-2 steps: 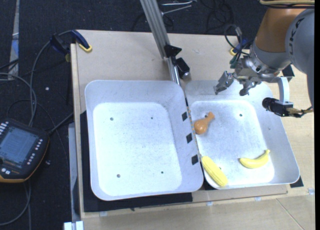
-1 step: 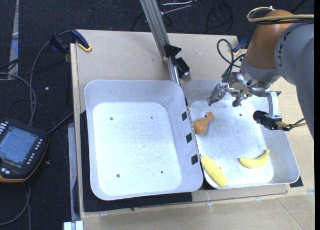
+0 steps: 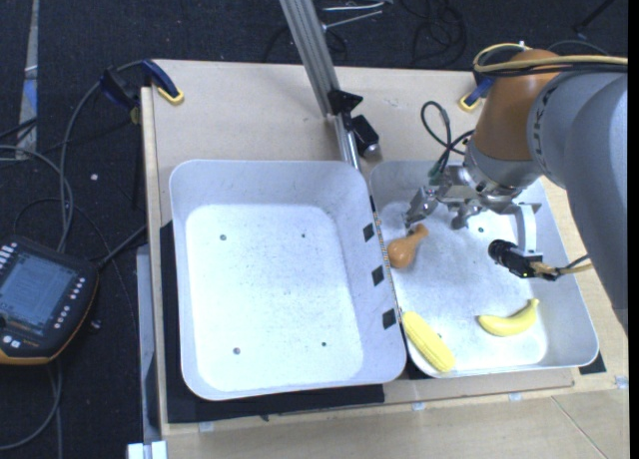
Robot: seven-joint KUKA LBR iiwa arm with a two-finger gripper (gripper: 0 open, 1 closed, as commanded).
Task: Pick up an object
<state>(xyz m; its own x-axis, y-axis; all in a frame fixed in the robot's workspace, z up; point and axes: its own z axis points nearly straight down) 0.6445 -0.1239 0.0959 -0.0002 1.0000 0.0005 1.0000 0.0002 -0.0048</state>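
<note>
The gripper (image 3: 436, 206) hangs in the right bin (image 3: 569, 337), upper centre-right of frame; whether it is open I cannot tell. Just below it a pear (image 3: 403, 249) lies slantwise, stem pointing upper right toward the gripper, base toward lower left.

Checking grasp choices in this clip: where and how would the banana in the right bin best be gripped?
Probably across the middle of the banana, coming straight down from above. It lies flat on the floor of the right bin, curving up at its right end, with open floor on both long sides. Fingers set across its narrow width would fit; its ends taper and sit nearer the bin's wall.
</note>
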